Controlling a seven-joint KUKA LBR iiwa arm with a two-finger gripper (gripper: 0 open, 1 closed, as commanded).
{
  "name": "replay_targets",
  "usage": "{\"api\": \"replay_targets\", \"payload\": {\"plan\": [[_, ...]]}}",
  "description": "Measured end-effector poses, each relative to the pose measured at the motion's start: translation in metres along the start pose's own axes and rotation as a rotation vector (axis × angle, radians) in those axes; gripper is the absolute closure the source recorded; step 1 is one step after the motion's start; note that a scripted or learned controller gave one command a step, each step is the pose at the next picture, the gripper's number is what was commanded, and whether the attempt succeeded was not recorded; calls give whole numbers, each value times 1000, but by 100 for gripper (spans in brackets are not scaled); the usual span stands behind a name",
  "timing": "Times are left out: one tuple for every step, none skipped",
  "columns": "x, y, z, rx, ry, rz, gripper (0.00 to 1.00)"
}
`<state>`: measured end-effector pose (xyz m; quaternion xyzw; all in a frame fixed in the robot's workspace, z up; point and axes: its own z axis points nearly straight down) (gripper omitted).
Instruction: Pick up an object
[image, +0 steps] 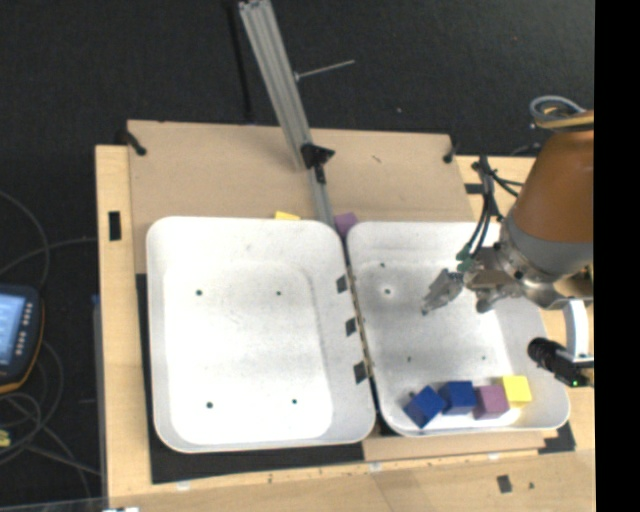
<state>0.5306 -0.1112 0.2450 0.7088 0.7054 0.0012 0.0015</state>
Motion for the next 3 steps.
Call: {"api": "replay_targets", "payload": {"plan": [[-21,-23,121,11,1,-3,0],[-31,-17,-36,-8,-3,-8,0],[21,-46,-40,2,1,-13,0]]}}
